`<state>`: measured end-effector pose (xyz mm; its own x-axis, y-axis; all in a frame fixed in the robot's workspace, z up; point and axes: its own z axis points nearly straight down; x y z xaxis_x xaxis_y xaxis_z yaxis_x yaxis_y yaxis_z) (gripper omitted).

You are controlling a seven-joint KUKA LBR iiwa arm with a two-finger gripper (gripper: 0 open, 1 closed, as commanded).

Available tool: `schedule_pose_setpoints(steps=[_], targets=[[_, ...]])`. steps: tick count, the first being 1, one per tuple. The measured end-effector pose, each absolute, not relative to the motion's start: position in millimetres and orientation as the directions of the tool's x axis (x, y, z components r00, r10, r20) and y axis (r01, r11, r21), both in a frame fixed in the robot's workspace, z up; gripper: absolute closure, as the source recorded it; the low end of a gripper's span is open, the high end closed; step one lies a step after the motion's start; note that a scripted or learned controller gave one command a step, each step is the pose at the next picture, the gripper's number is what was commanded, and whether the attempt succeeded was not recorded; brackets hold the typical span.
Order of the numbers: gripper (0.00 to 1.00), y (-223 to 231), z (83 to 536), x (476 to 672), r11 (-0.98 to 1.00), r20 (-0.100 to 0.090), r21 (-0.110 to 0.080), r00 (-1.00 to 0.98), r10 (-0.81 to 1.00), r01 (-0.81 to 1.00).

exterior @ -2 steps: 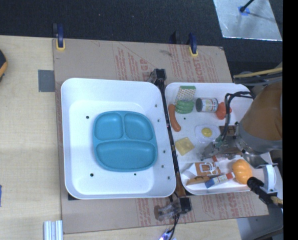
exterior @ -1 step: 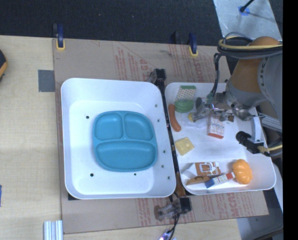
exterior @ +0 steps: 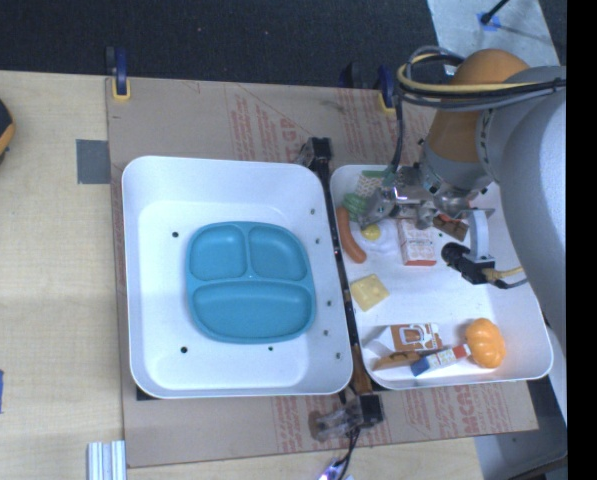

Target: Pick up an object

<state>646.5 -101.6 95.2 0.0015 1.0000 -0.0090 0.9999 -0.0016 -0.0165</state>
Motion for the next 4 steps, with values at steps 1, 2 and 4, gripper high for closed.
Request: schedule_pose_setpoints(steps=[1,2,4], targets=[[0.00,-101.9,94.2,651.1,-0.008,-0.009,-0.029,0.007,1.000,1.000],[0.00,-38.0,199.3,658.3,0.009,0.001,0.007,-0.009,1.000,1.000],[1.00,-6.0,202.3,615.7,0.011,-0.001,-0.007,-0.011,1.000,1.000]])
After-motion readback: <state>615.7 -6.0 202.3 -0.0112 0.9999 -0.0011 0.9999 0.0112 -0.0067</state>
